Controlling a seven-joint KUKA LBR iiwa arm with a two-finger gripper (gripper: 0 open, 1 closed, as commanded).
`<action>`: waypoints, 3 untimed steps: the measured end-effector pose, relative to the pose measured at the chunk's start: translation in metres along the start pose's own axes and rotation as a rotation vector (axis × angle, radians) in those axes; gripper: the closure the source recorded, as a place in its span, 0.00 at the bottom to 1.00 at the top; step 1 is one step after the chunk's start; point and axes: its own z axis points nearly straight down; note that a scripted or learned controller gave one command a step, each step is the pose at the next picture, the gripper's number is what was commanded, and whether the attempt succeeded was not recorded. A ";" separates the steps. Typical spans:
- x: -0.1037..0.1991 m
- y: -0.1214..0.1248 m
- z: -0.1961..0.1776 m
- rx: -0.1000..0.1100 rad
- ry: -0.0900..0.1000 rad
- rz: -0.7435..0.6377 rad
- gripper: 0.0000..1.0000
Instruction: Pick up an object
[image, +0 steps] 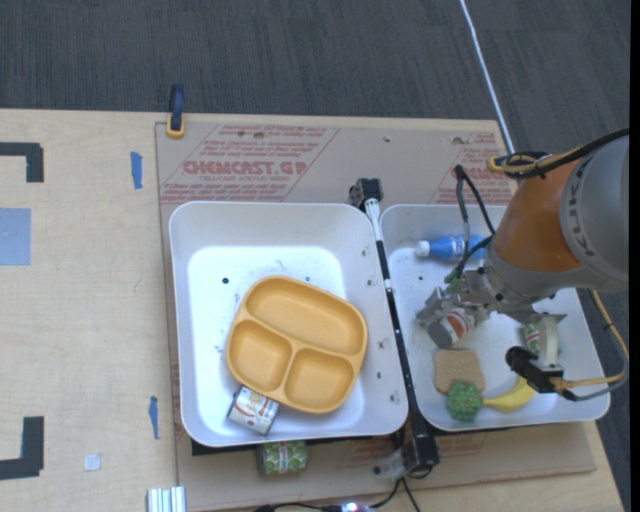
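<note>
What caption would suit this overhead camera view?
Robot arm reaching into the right bin of toy food, beside a yellow divided tray in the left bin.

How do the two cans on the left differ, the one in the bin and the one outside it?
The white can lies in the left bin, tucked against the yellow tray; the green can lies outside, on the board below the bin's rim. The labels differ: white with orange against green. Both are small and lie on their sides.
</note>
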 end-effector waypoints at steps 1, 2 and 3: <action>-0.001 0.002 -0.011 -0.006 -0.002 0.001 1.00; -0.001 0.002 -0.011 -0.006 -0.002 0.001 0.00; 0.007 -0.022 0.000 -0.002 -0.002 0.002 0.00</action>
